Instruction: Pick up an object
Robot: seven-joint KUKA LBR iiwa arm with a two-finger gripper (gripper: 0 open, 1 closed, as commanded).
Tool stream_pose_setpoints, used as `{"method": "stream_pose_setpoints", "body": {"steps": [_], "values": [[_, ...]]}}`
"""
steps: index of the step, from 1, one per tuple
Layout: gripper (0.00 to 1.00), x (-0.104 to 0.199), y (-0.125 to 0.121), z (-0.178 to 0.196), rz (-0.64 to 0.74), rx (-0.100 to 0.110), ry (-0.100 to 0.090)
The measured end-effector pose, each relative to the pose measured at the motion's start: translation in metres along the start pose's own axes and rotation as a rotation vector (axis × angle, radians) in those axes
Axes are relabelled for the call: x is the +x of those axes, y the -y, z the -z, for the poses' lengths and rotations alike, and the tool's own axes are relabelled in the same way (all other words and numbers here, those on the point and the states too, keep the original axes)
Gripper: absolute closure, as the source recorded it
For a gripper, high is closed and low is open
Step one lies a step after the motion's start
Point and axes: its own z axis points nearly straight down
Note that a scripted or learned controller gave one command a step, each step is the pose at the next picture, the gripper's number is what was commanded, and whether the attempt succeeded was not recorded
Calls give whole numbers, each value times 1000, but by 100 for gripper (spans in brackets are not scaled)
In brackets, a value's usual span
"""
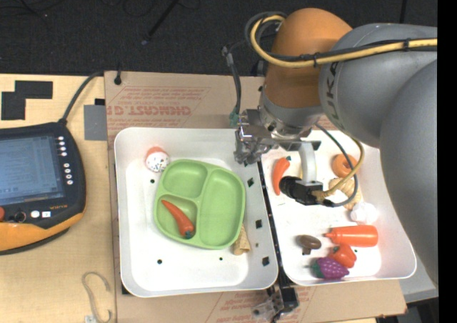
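My gripper (247, 146) hangs over the back end of the divider between the two bins, under the orange wrist band. A red-orange pepper (280, 173) lies just right of it in the right bin (400, 257). In the left bin (136, 257) a green divided plate (214, 207) holds a red chili (178, 219). A white ball with red marks (156, 161) sits behind the plate. Nothing shows between the gripper's tips.
The right bin also holds an orange piece (343, 164), a white lump (363, 211), an orange carrot (354, 235), a brown mushroom (308, 243), a red fruit (344, 254) and purple grapes (328, 268). A tan wedge (242, 244) lies by the plate. A teach pendant (36, 182) rests at the left.
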Motion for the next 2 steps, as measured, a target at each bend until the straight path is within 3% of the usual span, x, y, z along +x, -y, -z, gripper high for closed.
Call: {"method": "stream_pose_setpoints", "body": {"steps": [1, 2], "values": [[100, 32, -2, -8, -2, 0, 2], [100, 29, 9, -18, -10, 3, 3]]}}
